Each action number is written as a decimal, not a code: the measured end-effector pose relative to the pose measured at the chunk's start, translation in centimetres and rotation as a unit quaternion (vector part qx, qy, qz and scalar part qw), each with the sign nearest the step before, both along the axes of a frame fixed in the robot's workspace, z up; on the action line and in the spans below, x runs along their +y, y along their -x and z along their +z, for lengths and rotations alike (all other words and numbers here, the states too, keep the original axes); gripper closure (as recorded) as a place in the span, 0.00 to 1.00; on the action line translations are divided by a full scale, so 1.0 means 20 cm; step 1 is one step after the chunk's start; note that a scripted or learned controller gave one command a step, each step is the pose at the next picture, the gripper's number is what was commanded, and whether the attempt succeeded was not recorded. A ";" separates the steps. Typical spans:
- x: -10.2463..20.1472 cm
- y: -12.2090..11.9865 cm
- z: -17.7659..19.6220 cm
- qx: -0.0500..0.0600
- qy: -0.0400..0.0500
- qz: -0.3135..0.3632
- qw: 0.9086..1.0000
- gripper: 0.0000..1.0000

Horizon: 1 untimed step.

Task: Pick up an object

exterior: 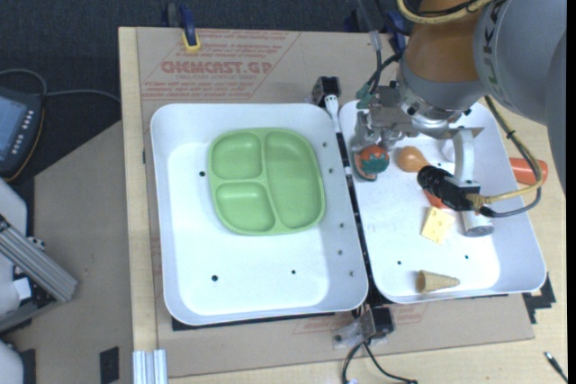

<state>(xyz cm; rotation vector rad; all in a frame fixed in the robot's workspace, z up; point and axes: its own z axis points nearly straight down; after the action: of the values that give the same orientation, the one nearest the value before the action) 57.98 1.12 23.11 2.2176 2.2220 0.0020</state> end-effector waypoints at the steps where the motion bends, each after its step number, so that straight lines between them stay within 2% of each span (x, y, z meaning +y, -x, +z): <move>1: 0.04 -0.06 0.01 0.000 0.000 0.000 1.000 1.00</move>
<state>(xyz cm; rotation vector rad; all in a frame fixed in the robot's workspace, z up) 59.12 1.83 23.25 2.2180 2.2210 0.0029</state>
